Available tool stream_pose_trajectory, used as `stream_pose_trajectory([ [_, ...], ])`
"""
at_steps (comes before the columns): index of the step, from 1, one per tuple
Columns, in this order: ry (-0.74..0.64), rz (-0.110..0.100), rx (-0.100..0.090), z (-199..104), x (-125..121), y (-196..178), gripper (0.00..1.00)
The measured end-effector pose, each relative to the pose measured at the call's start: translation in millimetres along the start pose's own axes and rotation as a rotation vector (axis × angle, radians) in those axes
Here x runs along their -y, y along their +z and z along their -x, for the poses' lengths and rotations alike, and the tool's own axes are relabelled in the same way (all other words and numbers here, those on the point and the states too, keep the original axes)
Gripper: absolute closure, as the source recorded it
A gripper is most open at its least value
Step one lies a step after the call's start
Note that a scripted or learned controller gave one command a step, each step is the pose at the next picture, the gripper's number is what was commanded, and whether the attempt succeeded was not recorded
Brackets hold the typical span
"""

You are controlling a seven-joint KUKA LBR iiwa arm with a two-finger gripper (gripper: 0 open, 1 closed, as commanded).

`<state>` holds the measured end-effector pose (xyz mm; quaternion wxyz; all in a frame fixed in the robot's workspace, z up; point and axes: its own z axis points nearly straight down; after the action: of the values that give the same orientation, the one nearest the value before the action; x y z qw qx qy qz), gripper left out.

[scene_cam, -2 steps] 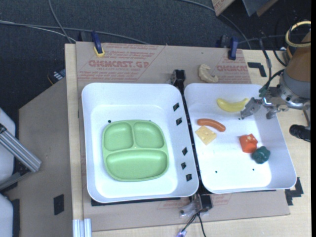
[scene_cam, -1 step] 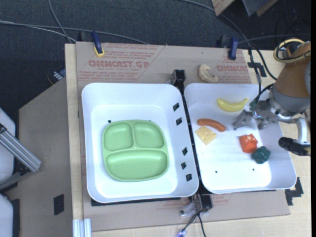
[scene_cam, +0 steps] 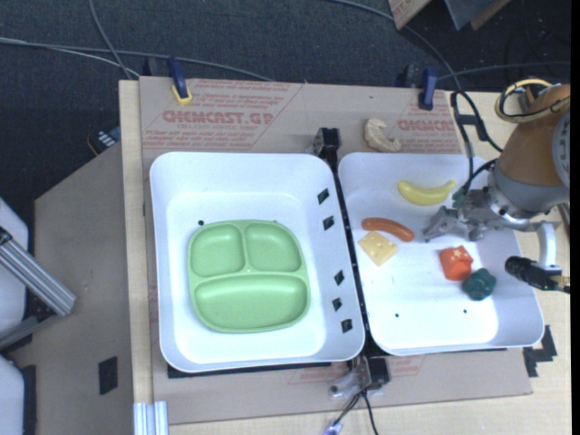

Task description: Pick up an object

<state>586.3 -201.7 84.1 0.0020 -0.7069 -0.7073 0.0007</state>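
I'm looking down at the right bin (scene_cam: pixel 426 329), where the toy food is lying. A red piece (scene_cam: pixel 456 262) is sitting near the middle of that bin, and a dark green piece (scene_cam: pixel 479 285) is resting just beside it, on the side nearer me. Over toward the divider between the bins, a yellow cheese wedge (scene_cam: pixel 378 246) is lying flat, with a red-orange sausage (scene_cam: pixel 388 229) touching or nearly touching its far edge. A yellow banana (scene_cam: pixel 426 191) is lying further back in the same bin, apart from the rest.

I'm seeing the gripper (scene_cam: pixel 456 226) hanging over the right bin, between the banana and the red piece, just above the red piece in my view. Its fingers (scene_cam: pixel 439 225) are spreading apart, and I'm seeing nothing between them. The grey arm (scene_cam: pixel 535 166) with its orange band is reaching in from the right over the bin's edge.

The left bin (scene_cam: pixel 172 270) is holding a green divided plate (scene_cam: pixel 247 275), sitting in its middle, well apart from the gripper. A beige lump (scene_cam: pixel 381 135) is lying on the bench (scene_cam: pixel 136 243) just behind the right bin's far rim.
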Motion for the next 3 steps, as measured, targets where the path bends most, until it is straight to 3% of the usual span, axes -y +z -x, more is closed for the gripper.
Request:
stream_pose_trajectory([
  [1,0.0,0.004,0.001,0,-1,-13,1.0],
  [3,-0.001,0.01,0.004,3,9,-129,1.0],
])
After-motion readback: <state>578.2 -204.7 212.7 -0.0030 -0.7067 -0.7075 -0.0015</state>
